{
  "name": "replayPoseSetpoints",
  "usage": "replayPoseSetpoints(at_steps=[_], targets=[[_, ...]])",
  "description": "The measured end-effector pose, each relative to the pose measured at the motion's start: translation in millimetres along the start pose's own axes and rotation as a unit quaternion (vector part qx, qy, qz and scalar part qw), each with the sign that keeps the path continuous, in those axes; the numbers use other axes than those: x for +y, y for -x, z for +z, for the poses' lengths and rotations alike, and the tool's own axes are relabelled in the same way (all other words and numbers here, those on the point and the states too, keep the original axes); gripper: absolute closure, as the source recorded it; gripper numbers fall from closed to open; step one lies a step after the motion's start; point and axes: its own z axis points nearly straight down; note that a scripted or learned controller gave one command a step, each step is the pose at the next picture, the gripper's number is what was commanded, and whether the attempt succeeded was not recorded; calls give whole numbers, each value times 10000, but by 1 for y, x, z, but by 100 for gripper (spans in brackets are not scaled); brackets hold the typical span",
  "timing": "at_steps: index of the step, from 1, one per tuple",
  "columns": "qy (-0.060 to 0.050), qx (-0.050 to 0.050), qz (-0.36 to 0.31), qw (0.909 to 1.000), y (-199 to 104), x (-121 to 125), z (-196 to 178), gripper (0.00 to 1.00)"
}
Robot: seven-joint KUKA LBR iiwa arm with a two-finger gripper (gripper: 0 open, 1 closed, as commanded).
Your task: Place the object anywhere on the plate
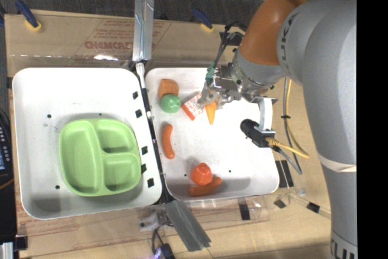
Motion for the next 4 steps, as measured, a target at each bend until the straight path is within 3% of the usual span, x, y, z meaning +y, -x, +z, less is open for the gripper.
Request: replayPoseSetpoints(at_steps=[1, 2, 3, 4], targets=[[-3, -3, -768, 9970, -60, -45, 19, 100], [-3, -4, -1796, 9837, -121, -54, 19, 100], [23, -6, -2464, 9692, -219, -140, -59, 100], [22, -9, -2456, 9694, -218, -140, -59, 0]])
